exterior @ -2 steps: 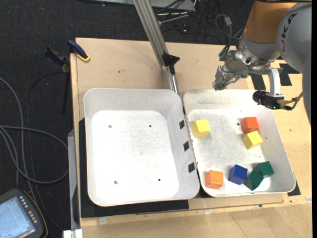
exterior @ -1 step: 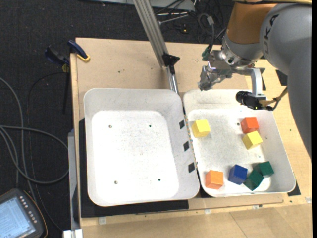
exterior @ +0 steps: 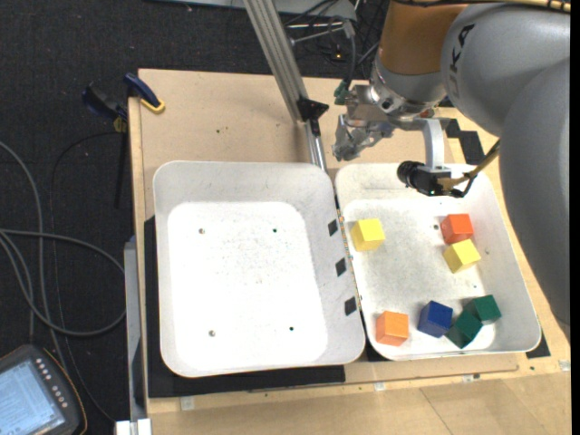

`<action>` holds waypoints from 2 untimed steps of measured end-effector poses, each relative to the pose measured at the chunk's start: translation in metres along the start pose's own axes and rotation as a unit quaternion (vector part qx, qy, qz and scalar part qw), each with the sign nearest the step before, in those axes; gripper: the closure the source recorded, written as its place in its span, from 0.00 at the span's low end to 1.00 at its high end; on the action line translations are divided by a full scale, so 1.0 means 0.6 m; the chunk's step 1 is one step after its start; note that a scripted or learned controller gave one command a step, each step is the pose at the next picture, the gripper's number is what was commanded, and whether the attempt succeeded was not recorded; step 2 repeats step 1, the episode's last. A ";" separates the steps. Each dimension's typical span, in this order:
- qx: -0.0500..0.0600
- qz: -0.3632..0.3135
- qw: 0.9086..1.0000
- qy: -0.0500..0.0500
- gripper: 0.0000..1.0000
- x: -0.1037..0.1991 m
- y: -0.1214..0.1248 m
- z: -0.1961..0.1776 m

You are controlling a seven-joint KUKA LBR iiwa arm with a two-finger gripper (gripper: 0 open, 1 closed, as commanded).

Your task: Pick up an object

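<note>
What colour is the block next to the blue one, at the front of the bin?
Orange. The block sits just left of the blue block in the camera view.

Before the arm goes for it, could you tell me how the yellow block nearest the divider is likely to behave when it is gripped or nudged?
The yellow block looks like a rigid cube with flat faces, so it should probably slide, not roll. It seems small and likely light, so a glancing finger may just shove it across the right bin. It sits apart from the other blocks, leaving room around it.
</note>
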State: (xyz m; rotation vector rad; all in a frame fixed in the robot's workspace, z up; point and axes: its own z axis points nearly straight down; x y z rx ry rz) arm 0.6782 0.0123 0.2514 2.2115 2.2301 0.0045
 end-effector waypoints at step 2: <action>0.001 0.000 1.000 0.000 1.00 0.090 -0.006 -0.004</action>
